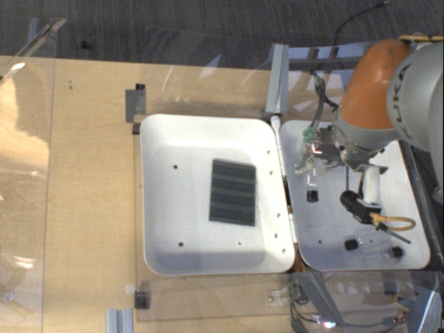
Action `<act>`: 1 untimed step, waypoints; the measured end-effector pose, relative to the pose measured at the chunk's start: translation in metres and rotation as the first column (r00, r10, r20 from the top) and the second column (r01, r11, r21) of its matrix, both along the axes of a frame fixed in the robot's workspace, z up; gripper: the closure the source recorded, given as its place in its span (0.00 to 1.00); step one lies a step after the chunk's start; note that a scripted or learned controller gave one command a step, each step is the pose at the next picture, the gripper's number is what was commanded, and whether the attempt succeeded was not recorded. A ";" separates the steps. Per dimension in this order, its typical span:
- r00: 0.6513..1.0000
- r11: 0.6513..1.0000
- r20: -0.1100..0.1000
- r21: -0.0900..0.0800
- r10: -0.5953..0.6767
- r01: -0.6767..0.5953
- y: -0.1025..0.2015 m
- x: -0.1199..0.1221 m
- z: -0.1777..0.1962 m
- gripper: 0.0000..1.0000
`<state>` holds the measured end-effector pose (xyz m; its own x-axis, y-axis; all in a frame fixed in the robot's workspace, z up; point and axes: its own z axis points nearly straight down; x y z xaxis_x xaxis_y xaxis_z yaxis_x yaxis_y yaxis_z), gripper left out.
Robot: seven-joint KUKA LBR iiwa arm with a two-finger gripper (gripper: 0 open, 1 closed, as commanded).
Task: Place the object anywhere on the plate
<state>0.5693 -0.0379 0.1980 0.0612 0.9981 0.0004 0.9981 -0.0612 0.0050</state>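
Only partial letters — "KU" — on the grey arm [421, 96].

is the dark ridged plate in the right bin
No, the dark ridged plate lies in the left bin, while the arm hangs over the right bin.

We see a pale wood-grain tabletop [83, 186] with a soft sheen, and two smooth white plastic bins [159, 241], matt. The dark ribbed plate [233, 192] in the left bin looks like matt plastic or rubber. The arm [388, 89] has glossy orange and grey shells. A clear glossy panel [28, 151] reflects light
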 end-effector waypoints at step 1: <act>0.982 0.982 0.000 -0.002 0.191 -0.191 0.035 0.052 0.048 1.00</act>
<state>0.6215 -0.0032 0.2461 -0.1301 0.9915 -0.0013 0.9915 0.1301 0.0055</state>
